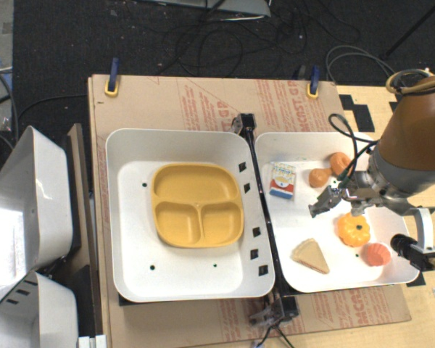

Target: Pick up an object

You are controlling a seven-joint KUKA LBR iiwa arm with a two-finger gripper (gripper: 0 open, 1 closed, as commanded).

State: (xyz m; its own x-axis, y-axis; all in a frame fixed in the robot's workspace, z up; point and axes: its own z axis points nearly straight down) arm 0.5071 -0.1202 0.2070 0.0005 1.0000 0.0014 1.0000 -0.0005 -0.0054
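red print on the board [203, 104] is seen but not legible. the gripper [332, 201] is hung over the right bin [290, 267] — its state cannot be told — beside the pumpkin [354, 230].

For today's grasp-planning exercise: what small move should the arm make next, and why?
Probably lower the hand straight down and slightly right toward the yellow pumpkin toy. It hovers above the right bin holding nothing, and that toy lies nearest, apart from its neighbours.
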